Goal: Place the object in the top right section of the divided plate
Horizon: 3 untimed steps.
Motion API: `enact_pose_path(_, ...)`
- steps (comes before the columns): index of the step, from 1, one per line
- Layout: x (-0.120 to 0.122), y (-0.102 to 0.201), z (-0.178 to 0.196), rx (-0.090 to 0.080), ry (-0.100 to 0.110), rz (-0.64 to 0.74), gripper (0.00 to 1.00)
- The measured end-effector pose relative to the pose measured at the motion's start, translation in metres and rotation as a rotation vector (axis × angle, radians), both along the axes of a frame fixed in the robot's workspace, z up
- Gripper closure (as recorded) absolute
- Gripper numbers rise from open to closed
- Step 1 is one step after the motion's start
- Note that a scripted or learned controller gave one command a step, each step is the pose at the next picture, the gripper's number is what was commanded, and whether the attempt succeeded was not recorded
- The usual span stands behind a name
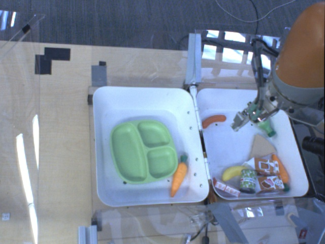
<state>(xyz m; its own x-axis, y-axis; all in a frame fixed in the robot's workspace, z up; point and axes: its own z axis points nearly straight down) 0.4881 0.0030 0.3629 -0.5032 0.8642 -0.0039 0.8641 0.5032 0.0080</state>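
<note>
A green divided plate lies in the left bin, and its top right section has nothing in it. A toy carrot rests on the bin floor against the plate's lower right corner. My gripper hangs over the upper part of the right bin, just right of a red sausage lying on the bin floor. Nothing is visibly held in the gripper.
A banana, a small can, printed packets and a tan triangular piece crowd the right bin's lower right. A green item lies under the wrist. A ridge divides the two bins.
</note>
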Motion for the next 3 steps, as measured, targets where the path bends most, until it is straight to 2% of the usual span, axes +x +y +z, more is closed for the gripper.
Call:
enact_pose_path(1, 0.000, -0.010, -0.173, -0.003, 0.004, 0.439, 1.00)
enact_pose_path(2, 0.006, 0.026, -0.021, -0.006, -0.003, 0.667, 1.00)
enact_pose_path(3, 0.019, 0.093, -0.115, -0.006, 0.000, 0.987, 1.00)
